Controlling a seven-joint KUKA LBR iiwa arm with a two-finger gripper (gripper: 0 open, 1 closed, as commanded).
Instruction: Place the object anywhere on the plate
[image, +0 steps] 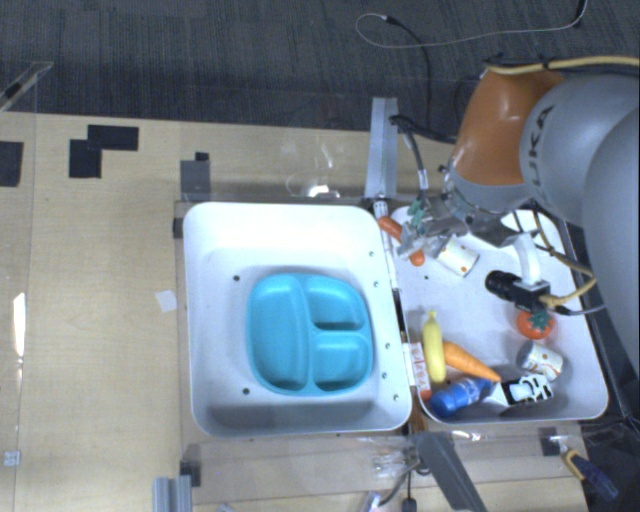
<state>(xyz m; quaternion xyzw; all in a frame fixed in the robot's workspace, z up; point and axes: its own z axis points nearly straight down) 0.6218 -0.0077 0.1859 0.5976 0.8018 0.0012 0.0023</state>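
A light blue plate (308, 333) with three compartments lies in the left white bin (215, 250). My gripper (428, 226) hangs low over the far left corner of the right bin (590, 395), beside the wall between the bins. A small orange piece (390, 228) lies at that corner, just left of the gripper. Another small orange bit (417, 258) and a white cylinder (456, 259) lie right below the gripper. I see nothing held in the gripper.
In the near half of the right bin lie a yellow banana-like toy (432, 343), a carrot (470, 362), a blue object (455, 397), a tomato (535, 322), a small white cup (541, 358) and a black-and-white item (527, 390).
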